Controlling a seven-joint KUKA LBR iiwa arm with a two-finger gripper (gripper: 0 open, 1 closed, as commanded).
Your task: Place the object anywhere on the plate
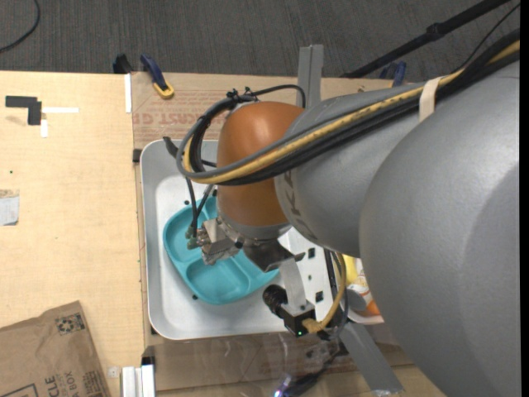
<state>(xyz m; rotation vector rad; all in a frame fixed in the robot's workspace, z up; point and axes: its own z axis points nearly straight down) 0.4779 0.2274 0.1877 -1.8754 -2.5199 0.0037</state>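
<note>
1. A large grey robot arm (413, 197) fills the right half of the view, reaching in from the right and leaning down over the bench. A bundle of black and yellow cables (248, 160) loops along its side.
2. A light wooden bench top (66, 205) spreads across the left side, with dark carpet beyond its far edge.
3. A shallow white rectangular plastic bin (157, 246) sits on the bench just beside the wood's right edge. The arm covers most of it.
4. A rounded orange band (252, 168) on the arm, above the wrist, hangs over the middle of the bin.
5. A teal plastic plate with divided compartments (211, 275) lies inside the bin, toward its near left part, partly hidden under the wrist.
6. The metal gripper (207, 242) sits directly over the plate's upper compartment. Whether its hand is open, closed or gripping anything cannot be told from here.
7. The object to be placed cannot be made out. A small patch of yellow and orange (361, 292) shows past the arm to the right, too hidden to identify.
8. A brown cardboard piece (50, 354) lies at the bench's near left corner.
</note>
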